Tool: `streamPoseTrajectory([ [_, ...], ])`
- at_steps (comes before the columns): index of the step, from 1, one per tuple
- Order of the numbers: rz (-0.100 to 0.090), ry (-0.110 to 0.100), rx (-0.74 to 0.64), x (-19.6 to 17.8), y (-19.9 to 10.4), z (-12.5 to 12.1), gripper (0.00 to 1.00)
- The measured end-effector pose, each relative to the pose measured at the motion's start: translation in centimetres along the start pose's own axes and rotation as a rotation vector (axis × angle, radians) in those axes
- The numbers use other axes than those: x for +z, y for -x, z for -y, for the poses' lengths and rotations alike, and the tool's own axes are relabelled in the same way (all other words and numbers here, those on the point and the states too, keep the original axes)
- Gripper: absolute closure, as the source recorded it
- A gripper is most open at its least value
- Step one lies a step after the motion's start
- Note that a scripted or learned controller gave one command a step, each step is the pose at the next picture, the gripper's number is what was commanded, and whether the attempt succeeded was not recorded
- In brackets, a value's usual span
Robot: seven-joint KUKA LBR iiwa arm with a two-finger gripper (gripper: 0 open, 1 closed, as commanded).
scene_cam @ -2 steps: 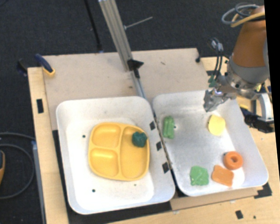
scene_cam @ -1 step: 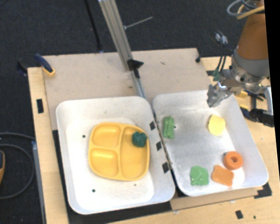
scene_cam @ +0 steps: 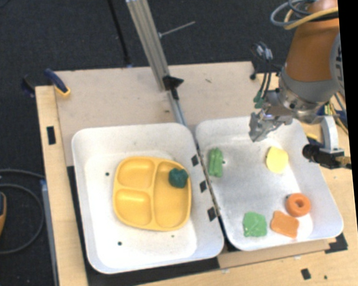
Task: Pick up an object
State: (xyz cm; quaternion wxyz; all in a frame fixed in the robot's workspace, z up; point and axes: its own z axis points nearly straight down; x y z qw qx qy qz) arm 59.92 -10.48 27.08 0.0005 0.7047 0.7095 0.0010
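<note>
up over the far part of the right bin [scene_cam: 322,217] hangs the end effector [scene_cam: 262,127], and i cannot tell if it is grasping or let go; nothing shows in it. just below it and a bit to the right lies a yellow ball [scene_cam: 276,160], with a green block [scene_cam: 215,163] near the left wall, and a green lump [scene_cam: 255,225], an orange block [scene_cam: 284,224] and an orange ring [scene_cam: 298,204] along the near side. over in the left bin [scene_cam: 100,239] sits a yellow tray [scene_cam: 140,202] with a dark green toy [scene_cam: 178,178] in its far right part.
</note>
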Motion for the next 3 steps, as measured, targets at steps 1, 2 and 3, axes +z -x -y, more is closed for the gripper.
streamPoseTrajectory([
  [1,0.0,-0.001,0.0,0.3,-5.5,0.3,1.0],
  [2,0.0,-0.002,0.001,1.8,-10.3,1.8,1.0],
  [3,-0.002,-0.002,-0.002,1.1,-15.9,3.3,1.0],
])
